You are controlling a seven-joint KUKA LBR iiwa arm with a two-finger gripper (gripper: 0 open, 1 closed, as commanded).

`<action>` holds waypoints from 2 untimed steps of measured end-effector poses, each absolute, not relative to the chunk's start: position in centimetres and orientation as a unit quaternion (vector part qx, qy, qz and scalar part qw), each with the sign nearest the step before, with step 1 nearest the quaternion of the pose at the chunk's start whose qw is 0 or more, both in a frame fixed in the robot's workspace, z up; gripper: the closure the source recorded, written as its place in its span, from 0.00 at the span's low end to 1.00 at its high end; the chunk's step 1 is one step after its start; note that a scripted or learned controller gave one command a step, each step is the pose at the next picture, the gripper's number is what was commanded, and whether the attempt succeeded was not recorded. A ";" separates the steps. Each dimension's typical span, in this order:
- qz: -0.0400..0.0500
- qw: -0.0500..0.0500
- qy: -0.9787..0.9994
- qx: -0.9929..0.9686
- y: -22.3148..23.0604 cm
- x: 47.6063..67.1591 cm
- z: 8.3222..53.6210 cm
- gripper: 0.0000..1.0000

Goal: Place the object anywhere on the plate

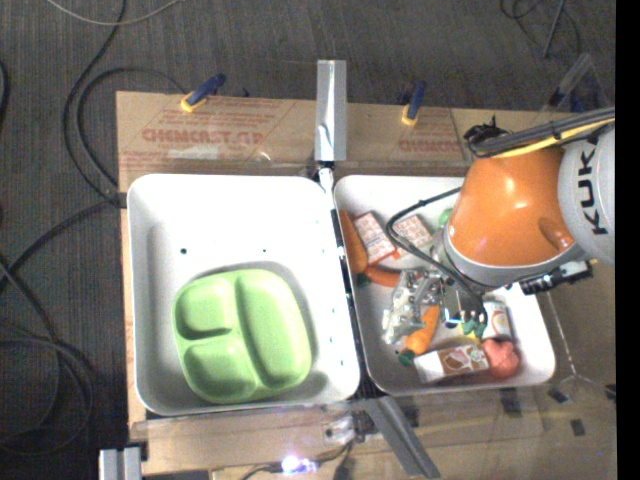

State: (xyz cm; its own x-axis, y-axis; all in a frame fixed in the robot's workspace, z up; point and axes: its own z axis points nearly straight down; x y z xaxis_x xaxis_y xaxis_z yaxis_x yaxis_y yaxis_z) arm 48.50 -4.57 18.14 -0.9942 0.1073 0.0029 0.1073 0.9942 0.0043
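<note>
Gripper [432,306]: low in the right bin [545,343], centre-right of the frame, beneath the orange band [508,213] of the arm. Whether it is released or clenched cannot be told; its metal parts merge with the clutter under it.

Items directly at the gripper: a carrot-like orange piece [422,332] with a green end, lying tilted just below it; a crumpled clear wrapper [403,303] at its left side. Which of these is the task object cannot be told.

Other contents, right bin: a small carton [458,361] with a printed label along the lower edge; a red rounded item [503,357] touching the carton's right end; two printed packets [372,232] toward the upper left corner; an orange strip [354,248] against the left wall. Crowded; little bare floor, mainly at the lower left corner.

Left bin [165,203]: broad bare floor across its upper half and along the left wall.

Plate [242,335]: light green, rounded square, three compartments, lower centre of the left bin, its lower edge near the bin's lower rim. Well apart from the gripper, with both bins' touching walls between.
</note>
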 end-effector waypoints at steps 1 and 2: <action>-0.001 0.002 -0.988 -0.152 -5.4 48.4 18.1 1.00; 0.000 0.002 -0.992 -0.125 -2.7 48.5 18.1 1.00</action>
State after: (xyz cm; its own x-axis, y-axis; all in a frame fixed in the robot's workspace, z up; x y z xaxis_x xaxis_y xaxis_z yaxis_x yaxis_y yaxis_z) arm 48.48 -2.72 18.13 -0.9686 0.2485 0.0031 0.2485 0.9686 -0.0010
